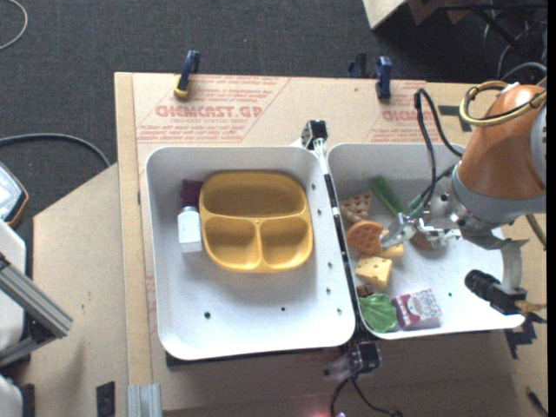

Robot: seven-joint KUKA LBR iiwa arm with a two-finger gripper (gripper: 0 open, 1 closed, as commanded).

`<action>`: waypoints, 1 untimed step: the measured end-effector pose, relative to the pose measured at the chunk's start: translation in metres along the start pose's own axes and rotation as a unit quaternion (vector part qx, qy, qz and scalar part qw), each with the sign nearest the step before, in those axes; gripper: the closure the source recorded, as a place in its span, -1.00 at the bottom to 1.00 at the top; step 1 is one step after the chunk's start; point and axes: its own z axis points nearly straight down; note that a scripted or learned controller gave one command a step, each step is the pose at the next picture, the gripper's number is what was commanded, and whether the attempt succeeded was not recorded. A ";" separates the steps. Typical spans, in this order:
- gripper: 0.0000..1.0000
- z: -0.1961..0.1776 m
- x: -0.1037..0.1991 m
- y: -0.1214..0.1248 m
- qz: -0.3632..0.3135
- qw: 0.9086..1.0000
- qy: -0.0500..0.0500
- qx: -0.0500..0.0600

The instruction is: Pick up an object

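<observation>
The right bin [473, 307] holds several toy foods: a tan waffle piece [355, 207], an orange round piece [364, 235], a yellow cheese wedge [374, 272], a green round piece [379, 311], a red and white packet [417, 308] and a long green stick [386, 196]. My gripper [407, 231] sits low in the middle of this bin, just right of the orange piece and above a small yellow piece [393, 251]. Whether anything is held is hidden by the gripper body.
The left bin [165, 259] carries a yellow divided plate [254, 220], a small white bottle [189, 229] and a dark purple item [191, 189] beside it. The arm [499, 155] reaches over the right bin's far right side. Clamps stand on the bench's back edge.
</observation>
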 end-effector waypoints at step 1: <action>-1.00 0.064 0.003 -0.003 0.000 1.000 0.000 0.001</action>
